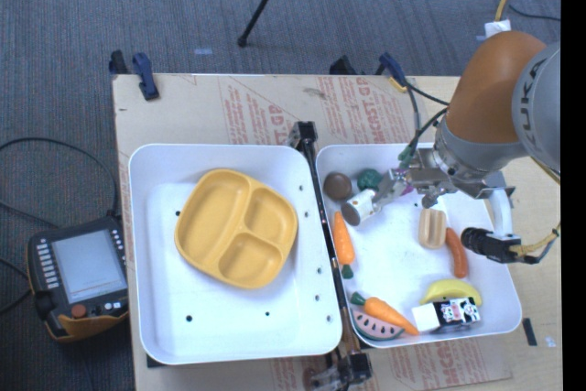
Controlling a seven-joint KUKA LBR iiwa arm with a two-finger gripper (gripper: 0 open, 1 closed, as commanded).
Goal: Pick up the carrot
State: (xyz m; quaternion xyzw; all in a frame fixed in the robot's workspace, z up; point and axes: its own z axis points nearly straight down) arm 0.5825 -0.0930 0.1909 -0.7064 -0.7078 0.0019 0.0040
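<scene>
Carrot (342,240) lies along the left wall of the right bin (509,288), clear of the gripper (399,180), which hovers above the bin's upper middle; whether it is open or closed cannot be told. A second carrot (388,311) lies near the front, beside a watermelon slice (378,326). The left bin (146,197) holds a yellow plate (236,227).

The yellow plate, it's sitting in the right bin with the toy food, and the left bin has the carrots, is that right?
No, the bins are swapped. The camera view shows the yellow plate in the left bin, apart from the toy food. The carrots lie in the right bin with that food.
</scene>
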